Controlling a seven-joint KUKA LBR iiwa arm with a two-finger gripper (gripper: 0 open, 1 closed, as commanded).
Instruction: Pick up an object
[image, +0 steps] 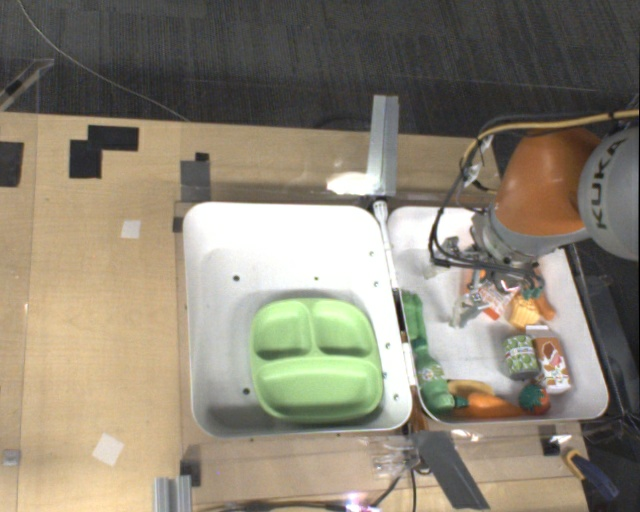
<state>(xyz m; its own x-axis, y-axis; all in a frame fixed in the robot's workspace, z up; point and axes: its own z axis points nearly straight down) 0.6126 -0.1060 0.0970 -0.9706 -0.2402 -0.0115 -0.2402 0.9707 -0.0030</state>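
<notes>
Gripper (488, 296) low over right bin (590, 385), among small toy items; opening and contents cannot be judged from this angle. Orange-yellow piece (527, 312) just beside gripper, on arm side. Green can (518, 355) and red carton (553, 364) nearer front rim. Green tray (316, 358) in left bin (215, 260), well apart. Advice: centre over single item, descend straight, close before lifting, avoid neighbours.

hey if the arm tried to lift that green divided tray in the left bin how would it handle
The green three-compartment plastic tray looks moulded and stiff, so it would probably keep its shape rather than flop. It seems thin and shallow, so likely light for its breadth. Its glossy, rounded rim may be slippery, and gripped at one edge it would probably tilt. Lying flat in the left white bin, it should slide, not roll.
</notes>
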